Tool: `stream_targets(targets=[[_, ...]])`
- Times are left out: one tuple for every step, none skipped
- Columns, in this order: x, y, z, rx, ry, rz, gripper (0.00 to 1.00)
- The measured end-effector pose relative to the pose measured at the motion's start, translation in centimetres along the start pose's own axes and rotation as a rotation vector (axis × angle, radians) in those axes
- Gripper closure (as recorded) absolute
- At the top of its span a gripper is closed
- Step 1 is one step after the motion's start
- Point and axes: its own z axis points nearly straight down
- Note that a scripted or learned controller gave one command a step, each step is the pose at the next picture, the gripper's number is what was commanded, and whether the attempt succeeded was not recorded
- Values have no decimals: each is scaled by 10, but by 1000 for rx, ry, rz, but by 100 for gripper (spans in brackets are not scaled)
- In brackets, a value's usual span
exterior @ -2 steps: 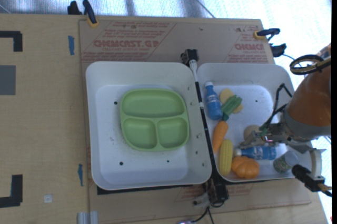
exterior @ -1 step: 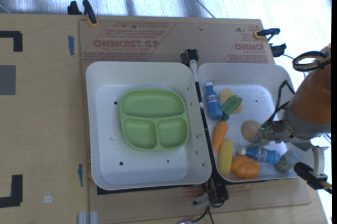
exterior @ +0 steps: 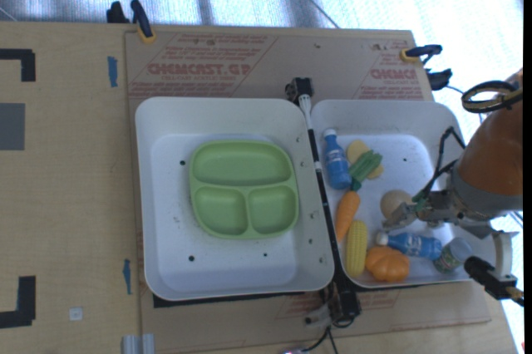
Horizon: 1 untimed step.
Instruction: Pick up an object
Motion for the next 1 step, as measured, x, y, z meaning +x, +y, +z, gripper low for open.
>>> stream_targets(targets=[[51,48,11,3,3,-3,0]])
